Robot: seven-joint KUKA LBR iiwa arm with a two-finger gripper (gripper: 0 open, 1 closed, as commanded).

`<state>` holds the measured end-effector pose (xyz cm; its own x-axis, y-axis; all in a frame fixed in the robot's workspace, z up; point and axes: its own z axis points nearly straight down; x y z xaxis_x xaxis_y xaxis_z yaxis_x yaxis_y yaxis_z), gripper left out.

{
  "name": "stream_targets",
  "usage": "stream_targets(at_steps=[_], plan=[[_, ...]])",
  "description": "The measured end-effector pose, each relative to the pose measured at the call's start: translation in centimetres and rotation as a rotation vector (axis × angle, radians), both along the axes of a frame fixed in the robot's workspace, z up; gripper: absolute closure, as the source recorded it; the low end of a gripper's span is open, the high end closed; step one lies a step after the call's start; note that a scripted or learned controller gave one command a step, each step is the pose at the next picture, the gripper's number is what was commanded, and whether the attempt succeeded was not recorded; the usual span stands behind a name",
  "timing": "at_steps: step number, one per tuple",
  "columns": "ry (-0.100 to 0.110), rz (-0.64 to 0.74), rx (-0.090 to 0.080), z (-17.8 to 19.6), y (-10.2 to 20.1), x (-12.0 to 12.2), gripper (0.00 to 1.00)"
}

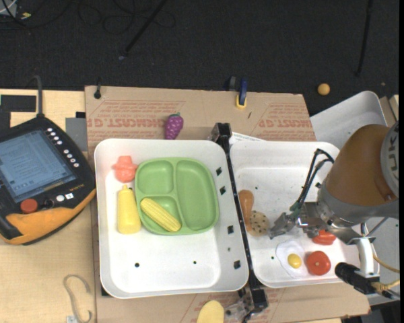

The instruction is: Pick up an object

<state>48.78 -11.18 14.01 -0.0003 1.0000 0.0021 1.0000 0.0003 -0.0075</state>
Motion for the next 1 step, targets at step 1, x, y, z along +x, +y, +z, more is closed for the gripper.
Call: stream_targets(at_steps=[1], plan=[[-0.006, 0.001, -0.003, -5.26, 0.12, -0.02, 0.00]])
